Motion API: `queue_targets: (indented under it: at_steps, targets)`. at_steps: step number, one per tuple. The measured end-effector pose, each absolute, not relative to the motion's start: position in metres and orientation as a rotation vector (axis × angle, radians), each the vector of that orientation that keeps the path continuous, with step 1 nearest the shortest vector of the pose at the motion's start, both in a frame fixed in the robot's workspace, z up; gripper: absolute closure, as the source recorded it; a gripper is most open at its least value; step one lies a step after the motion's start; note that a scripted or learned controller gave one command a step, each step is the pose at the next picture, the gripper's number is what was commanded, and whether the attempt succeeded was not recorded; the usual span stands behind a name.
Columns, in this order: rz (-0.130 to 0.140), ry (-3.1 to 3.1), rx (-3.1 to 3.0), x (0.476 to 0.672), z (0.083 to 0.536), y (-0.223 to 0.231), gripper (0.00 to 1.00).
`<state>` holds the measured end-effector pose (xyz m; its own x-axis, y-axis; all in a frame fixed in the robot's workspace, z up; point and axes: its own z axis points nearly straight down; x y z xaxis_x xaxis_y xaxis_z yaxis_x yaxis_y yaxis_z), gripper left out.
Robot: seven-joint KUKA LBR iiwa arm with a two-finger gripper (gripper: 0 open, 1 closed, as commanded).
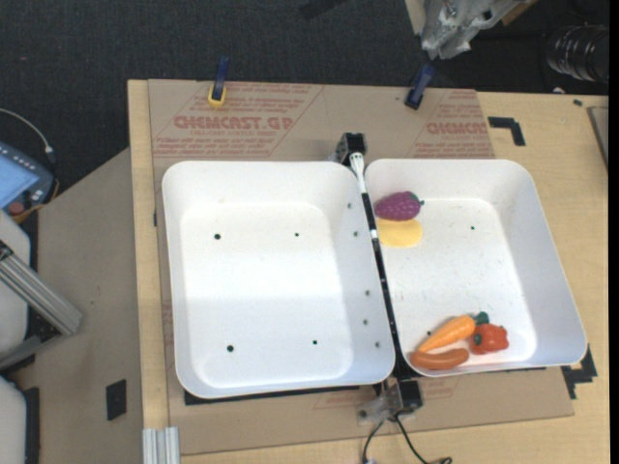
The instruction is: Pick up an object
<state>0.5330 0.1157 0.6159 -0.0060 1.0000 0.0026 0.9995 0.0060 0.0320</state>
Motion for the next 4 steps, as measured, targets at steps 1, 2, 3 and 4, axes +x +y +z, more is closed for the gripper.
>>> queue_targets:
  at_steps: [1,2,3,4]
  targets:
    - [0.044,2.212,2.198,0.533,0.626,0.116,1.00]
    - [0.049,2.211,2.195,0.534,0.637,0.117,1.00]
    - [0.055,2.209,2.192,0.534,0.648,0.117,1.00]
    - [0.060,2.207,2.189,0.535,0.658,0.117,1.00]
